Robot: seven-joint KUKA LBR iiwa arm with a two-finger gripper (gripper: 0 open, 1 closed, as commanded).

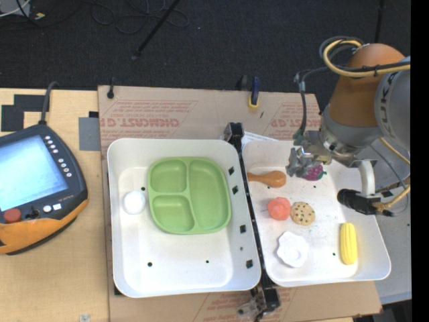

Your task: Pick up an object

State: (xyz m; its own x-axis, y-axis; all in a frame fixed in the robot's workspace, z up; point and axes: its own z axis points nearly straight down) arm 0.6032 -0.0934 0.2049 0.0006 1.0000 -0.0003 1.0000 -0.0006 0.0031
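Hovering my tool (305, 163) low in the right bin (375, 263), with a purple object (314, 172) pinched between its fingers, I judge the grasp made and next need a steady lift.

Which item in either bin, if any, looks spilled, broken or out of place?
Nothing stands out. The green divided plate lies flat in the left bin beside a white ball. In the right bin the drumstick, cookie, corn and other toy foods lie apart, intact.
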